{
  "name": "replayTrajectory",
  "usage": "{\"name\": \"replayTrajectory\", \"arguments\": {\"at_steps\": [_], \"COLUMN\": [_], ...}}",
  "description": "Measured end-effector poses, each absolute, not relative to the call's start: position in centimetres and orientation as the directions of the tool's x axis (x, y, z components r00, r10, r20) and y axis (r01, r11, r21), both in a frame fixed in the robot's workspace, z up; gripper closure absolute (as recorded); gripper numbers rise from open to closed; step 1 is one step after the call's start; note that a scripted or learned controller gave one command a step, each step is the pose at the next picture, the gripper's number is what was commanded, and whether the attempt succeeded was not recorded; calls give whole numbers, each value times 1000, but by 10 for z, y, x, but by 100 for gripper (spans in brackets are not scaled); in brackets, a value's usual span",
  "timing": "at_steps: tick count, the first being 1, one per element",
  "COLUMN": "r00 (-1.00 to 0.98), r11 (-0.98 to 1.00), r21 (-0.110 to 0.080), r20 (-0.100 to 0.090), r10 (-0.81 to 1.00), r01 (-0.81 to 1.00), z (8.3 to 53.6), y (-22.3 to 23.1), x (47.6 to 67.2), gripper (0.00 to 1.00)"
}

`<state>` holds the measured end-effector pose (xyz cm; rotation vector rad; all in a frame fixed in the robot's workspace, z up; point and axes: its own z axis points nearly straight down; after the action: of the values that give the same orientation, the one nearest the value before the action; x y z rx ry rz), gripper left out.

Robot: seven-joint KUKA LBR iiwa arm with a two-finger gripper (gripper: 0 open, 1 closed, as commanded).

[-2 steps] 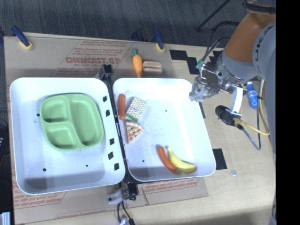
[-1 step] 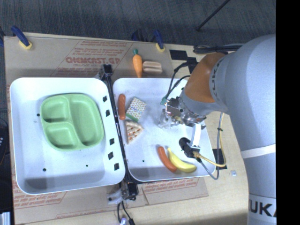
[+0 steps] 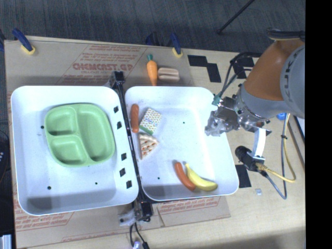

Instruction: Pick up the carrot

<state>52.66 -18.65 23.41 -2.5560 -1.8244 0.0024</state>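
The carrot [image 3: 151, 70] is seen behind the right bin [image 3: 199, 98], well apart from the gripper [image 3: 215, 125]; gripper state cannot be determined.

We see a thick arm [image 3: 280, 69] with a smooth grey shell and a broad orange band above the wrist. Below the band sits a ring of bare metal, and the gripper [image 3: 217, 124] is a blocky piece of dull grey metal. Black cables loop beside the wrist, and a thin yellow cable [image 3: 275, 174] trails below it.

The grey arm [image 3: 270, 82] reaches in from the right, pincer [image 3: 215, 124] pointing left.
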Motion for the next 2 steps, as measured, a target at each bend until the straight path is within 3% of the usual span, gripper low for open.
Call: {"name": "replayTrajectory", "arguments": {"at_steps": [1,2], "r00": [198,274], "r11": [-198,-274], "r21": [-4,-2], "r20": [1,0], "r10": [980,962], "r01": [980,962], "z": [207,281], "y": [-187,-206], "x": [476,486], "gripper": [100,100]}}
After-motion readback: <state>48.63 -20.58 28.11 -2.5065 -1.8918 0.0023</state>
